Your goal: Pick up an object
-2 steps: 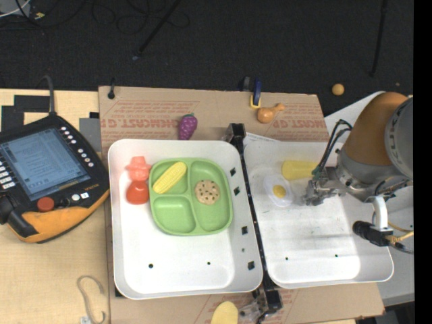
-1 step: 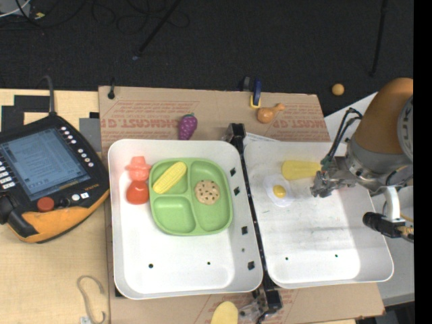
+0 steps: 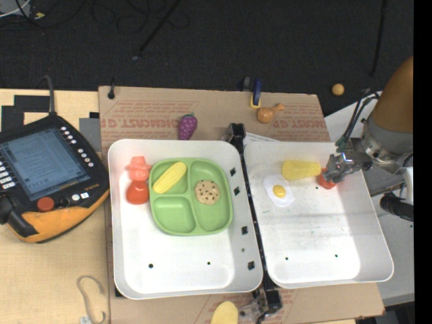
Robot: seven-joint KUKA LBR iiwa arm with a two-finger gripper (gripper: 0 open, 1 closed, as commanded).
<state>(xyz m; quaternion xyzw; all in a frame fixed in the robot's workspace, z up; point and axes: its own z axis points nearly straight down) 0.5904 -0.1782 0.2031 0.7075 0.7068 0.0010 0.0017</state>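
The surface (image 3: pixel 47 275) is pale wood, with a sheet of brown cardboard (image 3: pixel 202 110) laid under two white bins. Behind it the floor is dark, with loose cables. Taking the right bin (image 3: pixel 324 248) as the landmark: the left bin (image 3: pixel 175 268) sits directly beside it, touching along the middle, and holds a green divided plate (image 3: pixel 191 198) with a toy corn cob (image 3: pixel 168 177) and a cookie (image 3: pixel 207 192), plus an orange-pink figure (image 3: pixel 138 179) just left of the plate. A control pendant (image 3: pixel 47 174) lies well to the left.

Inside the right bin, near its upper part, lie a yellow block (image 3: pixel 300 169) and a toy fried egg (image 3: pixel 278 192). The gripper (image 3: pixel 332 171) reaches in over the bin's upper right edge, its jaws down at a small red object (image 3: pixel 327 181), just right of the yellow block. I cannot tell how far the jaws are open, nor whether they have hold of the red object.
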